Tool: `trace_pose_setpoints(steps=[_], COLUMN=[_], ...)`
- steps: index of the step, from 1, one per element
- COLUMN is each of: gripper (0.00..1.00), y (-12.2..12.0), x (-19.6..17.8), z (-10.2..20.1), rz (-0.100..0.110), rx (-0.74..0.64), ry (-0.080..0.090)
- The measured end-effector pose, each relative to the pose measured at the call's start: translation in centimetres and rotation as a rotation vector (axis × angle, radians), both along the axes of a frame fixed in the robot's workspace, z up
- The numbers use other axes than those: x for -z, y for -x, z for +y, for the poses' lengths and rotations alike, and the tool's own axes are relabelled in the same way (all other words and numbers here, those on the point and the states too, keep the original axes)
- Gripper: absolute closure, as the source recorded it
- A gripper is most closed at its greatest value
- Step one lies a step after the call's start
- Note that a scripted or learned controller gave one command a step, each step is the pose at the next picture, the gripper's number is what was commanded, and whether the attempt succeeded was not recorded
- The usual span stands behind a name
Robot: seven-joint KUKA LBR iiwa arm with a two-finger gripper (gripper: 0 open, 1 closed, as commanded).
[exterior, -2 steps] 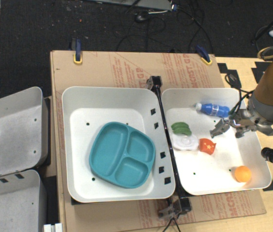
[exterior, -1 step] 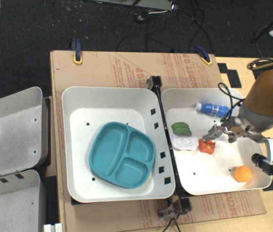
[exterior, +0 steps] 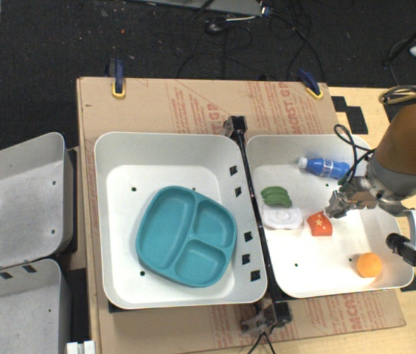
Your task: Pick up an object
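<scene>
Just beside the small red block-shaped object (exterior: 320, 225), on its right and slightly above it, hangs the grey arm's two-finger gripper (exterior: 338, 206), low over the right-hand shallow white bin (exterior: 282, 279). Whether the jaws are parted or closed I cannot tell; they are small, dark and blurred, and nothing can be made out between them. The red object looks like the nearest candidate, lying down and to the left of the gripper; it is too squat to show a clear long axis. Left of the red object sit a flat white round piece (exterior: 281, 217) and, touching it from above, a green leafy-looking item (exterior: 275, 195). A blue and white plastic bottle (exterior: 324, 167) lies up from it, and an orange ball (exterior: 369, 265) down to the right. The arm's bulk hides the bin's right wall.
</scene>
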State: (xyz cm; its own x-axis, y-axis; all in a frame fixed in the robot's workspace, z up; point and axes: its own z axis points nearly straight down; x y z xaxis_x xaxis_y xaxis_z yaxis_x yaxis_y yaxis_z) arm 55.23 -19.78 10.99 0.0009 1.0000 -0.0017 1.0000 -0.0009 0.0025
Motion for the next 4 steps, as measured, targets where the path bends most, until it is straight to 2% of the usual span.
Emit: trace_pose_setpoints(steps=[1, 2, 3, 4], gripper=[1.0, 1.0, 1.0, 1.0], y=[-1.0, -1.1, -1.3, -1.5], x=[-5.9, -11.4, -15.2, -13.9], z=[-0.4, 0.7, 0.6, 5.7], rz=[-0.004, -0.004, -0.003, 0.003], rx=[-0.003, -0.005, -0.004, -0.008], ry=[0.001, 0.0, 0.001, -0.003])
